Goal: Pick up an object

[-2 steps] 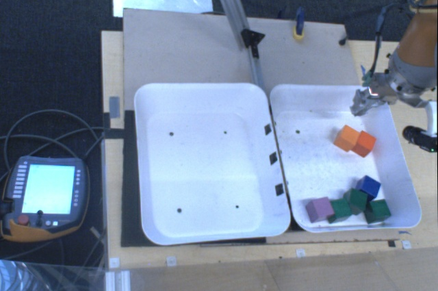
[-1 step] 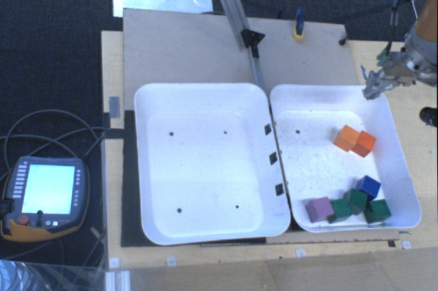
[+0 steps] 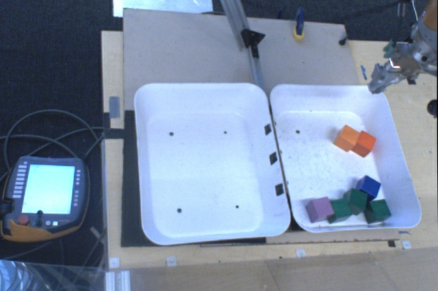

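Note:
Two orange blocks [image 3: 354, 140] lie touching each other in the upper right part of the right bin [image 3: 304, 108]. Along that bin's front edge sit a purple block [image 3: 318, 209], a blue block [image 3: 368, 185] and several green blocks [image 3: 356, 204] bunched together. My gripper [image 3: 380, 79] hangs at the far right of the view, above the bin's back right corner, well apart from all the blocks. Nothing shows between its fingers.
The left bin [image 3: 202, 159] lies beside the right one, joined by small black clips [image 3: 273, 158]. A slanted metal pole [image 3: 233, 2] crosses the back of the bench. A teach pendant [image 3: 44, 194] with cables rests at the far left, off the bench.

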Tool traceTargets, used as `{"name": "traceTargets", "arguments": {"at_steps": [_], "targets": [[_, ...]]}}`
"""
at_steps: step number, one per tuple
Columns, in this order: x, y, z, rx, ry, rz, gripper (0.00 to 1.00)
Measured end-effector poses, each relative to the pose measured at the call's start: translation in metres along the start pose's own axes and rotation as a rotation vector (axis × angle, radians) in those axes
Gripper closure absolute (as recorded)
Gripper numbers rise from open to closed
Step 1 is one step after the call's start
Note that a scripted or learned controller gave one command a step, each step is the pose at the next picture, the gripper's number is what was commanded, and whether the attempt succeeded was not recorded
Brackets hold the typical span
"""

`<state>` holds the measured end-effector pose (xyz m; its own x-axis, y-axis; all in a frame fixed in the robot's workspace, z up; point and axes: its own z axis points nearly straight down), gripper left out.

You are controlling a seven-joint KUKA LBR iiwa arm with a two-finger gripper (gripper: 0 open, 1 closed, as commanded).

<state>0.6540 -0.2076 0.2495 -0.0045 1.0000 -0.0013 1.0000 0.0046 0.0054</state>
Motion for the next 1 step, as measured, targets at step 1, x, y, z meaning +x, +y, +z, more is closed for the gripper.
{"name": "traceTargets", "arguments": {"at_steps": [1], "targets": [[0.045,0.0053,0.0053,0.004,0.002,-0.004,1.0]]}}
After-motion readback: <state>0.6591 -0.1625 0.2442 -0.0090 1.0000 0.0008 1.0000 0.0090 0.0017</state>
